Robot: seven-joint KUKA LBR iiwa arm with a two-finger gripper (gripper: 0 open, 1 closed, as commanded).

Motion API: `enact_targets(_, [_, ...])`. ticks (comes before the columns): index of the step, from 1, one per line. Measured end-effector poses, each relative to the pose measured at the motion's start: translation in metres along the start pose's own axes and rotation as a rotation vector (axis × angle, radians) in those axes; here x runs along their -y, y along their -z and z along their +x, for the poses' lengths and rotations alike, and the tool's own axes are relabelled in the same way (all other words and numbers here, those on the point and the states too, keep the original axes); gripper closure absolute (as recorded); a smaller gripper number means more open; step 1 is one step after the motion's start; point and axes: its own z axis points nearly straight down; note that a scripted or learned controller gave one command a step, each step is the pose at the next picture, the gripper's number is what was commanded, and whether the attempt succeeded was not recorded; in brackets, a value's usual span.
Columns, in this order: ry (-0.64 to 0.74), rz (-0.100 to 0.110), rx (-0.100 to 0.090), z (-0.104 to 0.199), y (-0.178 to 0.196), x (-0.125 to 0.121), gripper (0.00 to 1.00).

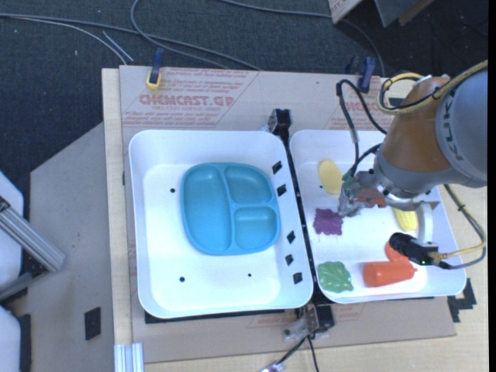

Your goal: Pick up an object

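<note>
Purple grapes [328,222] lie in the right bin [442,289], just below the gripper [346,204], whose fingers I cannot tell to be wide or narrow. Judging by this, the approach is in hand; next calls for a short descent onto the grapes. Around lie a yellow piece [331,175], green piece [335,276] and orange carrot [387,273].

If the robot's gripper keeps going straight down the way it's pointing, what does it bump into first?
Probably the purple object. The gripper points down at the right bin, just above that object's upper right edge. Depth is hard to judge, so it might hit the bin floor beside it.
</note>
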Motion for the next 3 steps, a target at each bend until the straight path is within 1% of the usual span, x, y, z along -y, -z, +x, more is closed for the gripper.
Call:
enact_targets(1, [0.0,-0.004,0.002,-0.006,0.047,0.005,1.0])
enact_targets(2, [0.001,-0.007,0.004,-0.017,0.103,0.004,1.0])
enact_targets(3, [0.003,-0.005,0.003,-0.017,0.131,0.003,1.0])
